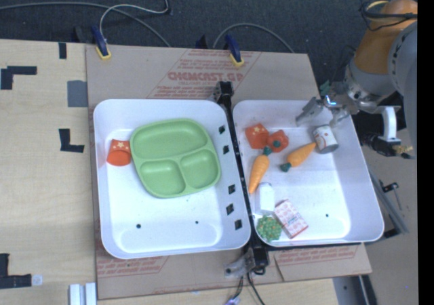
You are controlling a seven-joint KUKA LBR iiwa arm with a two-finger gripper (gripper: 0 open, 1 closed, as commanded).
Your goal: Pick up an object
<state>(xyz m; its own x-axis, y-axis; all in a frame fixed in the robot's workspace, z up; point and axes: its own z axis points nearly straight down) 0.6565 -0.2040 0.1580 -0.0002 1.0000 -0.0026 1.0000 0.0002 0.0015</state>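
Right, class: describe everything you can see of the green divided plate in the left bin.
The green plate is a pale green tray with rounded corners, plastic by its look, moulded into three compartments: one long one along the far side and two smaller ones nearer the camera. It lies flat, right way up, turned slightly askew, in the middle of the left bin. Nothing sits in its compartments. A small orange cup lies just beside its left edge; whether they touch cannot be told.

Grey arm (400, 59), orange band above wrist, metallic silver claw (320, 115).
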